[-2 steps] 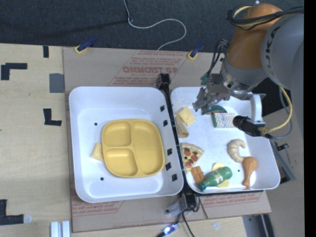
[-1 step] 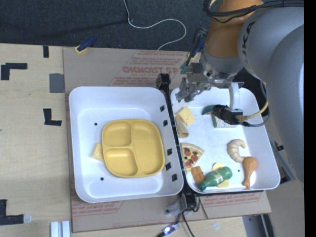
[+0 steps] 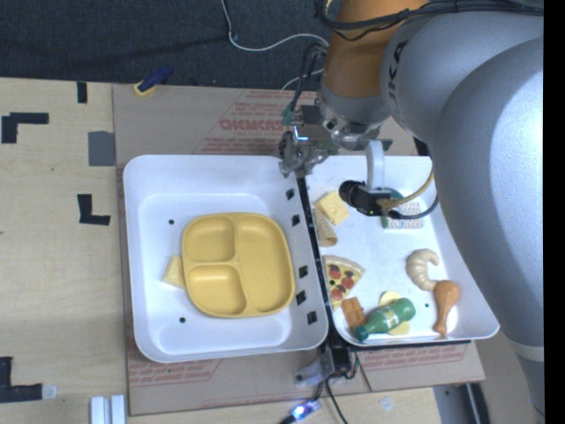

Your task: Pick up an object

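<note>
My gripper hangs over the far end of the wall between the two bins, with nothing visibly held in it. In the right bin lie a yellow cheese wedge, a tan cone-like piece, a pizza slice, a brown block, a green bottle, a croissant and a chicken drumstick. The cheese wedge is the nearest of these, just below and to the right of the gripper.
The left bin holds a yellow divided plate with a pale yellow piece sticking out from under its left side. The big grey arm covers the right bin's far right corner. Cardboard lies under both bins.
</note>
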Available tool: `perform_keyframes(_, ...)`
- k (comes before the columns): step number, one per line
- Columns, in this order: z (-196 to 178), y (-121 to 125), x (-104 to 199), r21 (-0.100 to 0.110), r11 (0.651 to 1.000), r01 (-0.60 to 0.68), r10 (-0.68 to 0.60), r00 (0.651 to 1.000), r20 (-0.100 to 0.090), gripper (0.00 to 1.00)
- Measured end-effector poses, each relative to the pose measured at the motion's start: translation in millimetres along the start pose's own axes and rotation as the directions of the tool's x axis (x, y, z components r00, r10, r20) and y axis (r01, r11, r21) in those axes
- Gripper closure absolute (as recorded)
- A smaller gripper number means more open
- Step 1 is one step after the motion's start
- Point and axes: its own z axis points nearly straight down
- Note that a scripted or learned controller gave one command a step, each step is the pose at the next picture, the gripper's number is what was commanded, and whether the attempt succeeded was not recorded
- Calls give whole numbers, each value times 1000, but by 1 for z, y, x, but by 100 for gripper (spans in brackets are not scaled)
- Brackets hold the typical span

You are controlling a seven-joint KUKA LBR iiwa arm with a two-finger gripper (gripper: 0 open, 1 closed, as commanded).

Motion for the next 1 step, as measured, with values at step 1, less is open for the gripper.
perform_keyframes(1,19,31,31,1,1000,-3,3,1000,1,100)
